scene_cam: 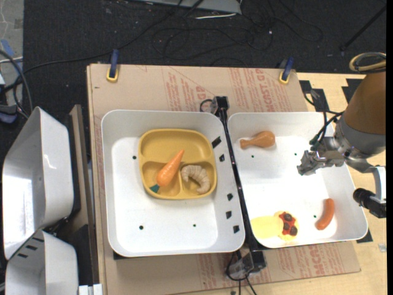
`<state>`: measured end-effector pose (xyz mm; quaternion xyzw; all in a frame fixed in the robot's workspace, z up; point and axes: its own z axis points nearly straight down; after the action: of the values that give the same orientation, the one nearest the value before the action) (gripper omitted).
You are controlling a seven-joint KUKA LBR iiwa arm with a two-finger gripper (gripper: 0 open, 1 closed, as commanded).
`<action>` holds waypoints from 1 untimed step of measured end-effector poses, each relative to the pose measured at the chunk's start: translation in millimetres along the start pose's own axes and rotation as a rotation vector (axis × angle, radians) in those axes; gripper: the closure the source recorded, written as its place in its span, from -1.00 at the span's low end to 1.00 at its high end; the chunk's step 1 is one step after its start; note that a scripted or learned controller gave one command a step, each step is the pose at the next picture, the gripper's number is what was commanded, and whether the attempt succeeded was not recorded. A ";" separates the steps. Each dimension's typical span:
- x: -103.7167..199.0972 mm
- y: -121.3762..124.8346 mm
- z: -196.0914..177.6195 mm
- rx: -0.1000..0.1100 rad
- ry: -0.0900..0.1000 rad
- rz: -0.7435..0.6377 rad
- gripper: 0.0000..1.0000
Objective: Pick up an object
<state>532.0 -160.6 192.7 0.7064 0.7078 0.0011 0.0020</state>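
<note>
Target candidates: brown plastic drumstick (258, 141) lying at right white bin's (279, 120) back-left, orange sausage (325, 214) front-right, flat yellow fried egg (274, 225) at front rim | tool (309, 164) over bare bin floor between them, finger state cannot tell, nothing seen gripped | progress: pick not yet done | room: open middle; sausage near rim.
</note>
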 end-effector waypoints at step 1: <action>-2.4 0.8 -63.8 -0.003 -0.001 -0.001 1.00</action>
<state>532.5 -162.8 256.4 0.7060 0.7082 0.0016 0.0035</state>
